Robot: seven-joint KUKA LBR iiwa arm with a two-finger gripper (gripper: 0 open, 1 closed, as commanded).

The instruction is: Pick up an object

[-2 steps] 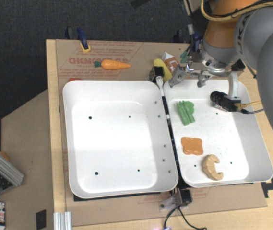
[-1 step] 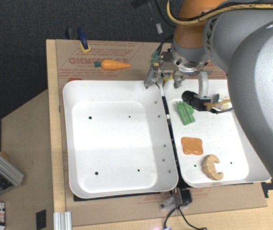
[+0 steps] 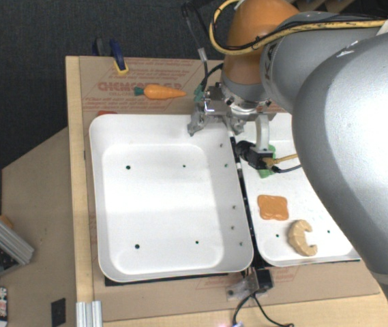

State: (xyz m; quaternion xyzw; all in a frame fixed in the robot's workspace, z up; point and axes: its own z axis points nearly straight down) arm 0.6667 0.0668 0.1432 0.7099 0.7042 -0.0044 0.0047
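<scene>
My gripper [image 3: 230, 132] hangs over the wall between the two white bins, near their far end. It is open: one finger [image 3: 196, 122] stands over the left bin [image 3: 112, 182] and the other over the right bin [image 3: 330, 247], with nothing held between them. Just below the gripper, in the right bin, lie a small black piece [image 3: 248, 154], a green piece [image 3: 265, 172] and a thin yellow stick [image 3: 286, 159]. Nearer the front of that bin are a flat orange piece [image 3: 273, 207] and a tan curved piece [image 3: 302, 238].
A toy carrot [image 3: 161, 92] lies on the cardboard behind the left bin, with a blue and yellow clip [image 3: 119, 58] at the board's far edge. The grey arm covers much of the right bin. A cable connector [image 3: 255, 282] sits at the front edge.
</scene>
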